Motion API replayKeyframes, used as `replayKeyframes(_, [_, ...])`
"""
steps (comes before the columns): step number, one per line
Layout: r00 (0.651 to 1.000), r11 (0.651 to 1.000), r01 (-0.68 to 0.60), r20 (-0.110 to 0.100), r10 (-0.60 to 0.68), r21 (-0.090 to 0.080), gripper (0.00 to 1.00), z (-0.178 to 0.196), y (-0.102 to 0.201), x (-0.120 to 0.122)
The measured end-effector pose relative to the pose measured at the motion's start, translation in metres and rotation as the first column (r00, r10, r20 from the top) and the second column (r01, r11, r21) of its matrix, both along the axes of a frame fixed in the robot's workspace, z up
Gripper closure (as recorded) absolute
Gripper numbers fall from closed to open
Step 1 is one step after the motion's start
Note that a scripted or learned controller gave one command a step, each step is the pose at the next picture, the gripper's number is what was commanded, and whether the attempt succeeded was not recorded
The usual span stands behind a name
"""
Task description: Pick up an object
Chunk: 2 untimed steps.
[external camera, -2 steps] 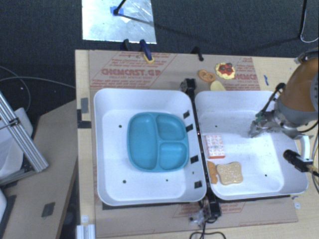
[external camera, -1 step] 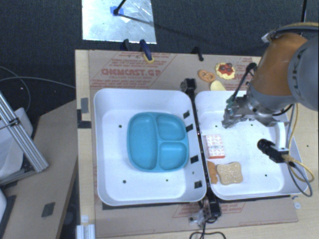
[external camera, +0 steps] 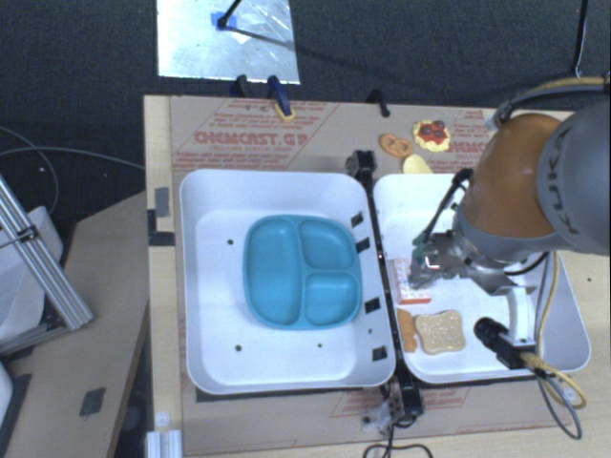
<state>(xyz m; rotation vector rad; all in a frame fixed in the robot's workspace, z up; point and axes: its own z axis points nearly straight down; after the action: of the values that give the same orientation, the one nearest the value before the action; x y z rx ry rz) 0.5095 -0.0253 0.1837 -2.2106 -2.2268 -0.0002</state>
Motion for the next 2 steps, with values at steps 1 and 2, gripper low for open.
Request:
replayKeyframes(1, [1.000, 1.000, -0.011, 0.009, 0.011, 0.004, 1.00, 0.001, 0.145, 0.053])
replayKeyframes(2, [1.000, 1.000, 0.002, 0.026, -0.002, 0.001, 1.00, 0.181, 0.137, 0.103])
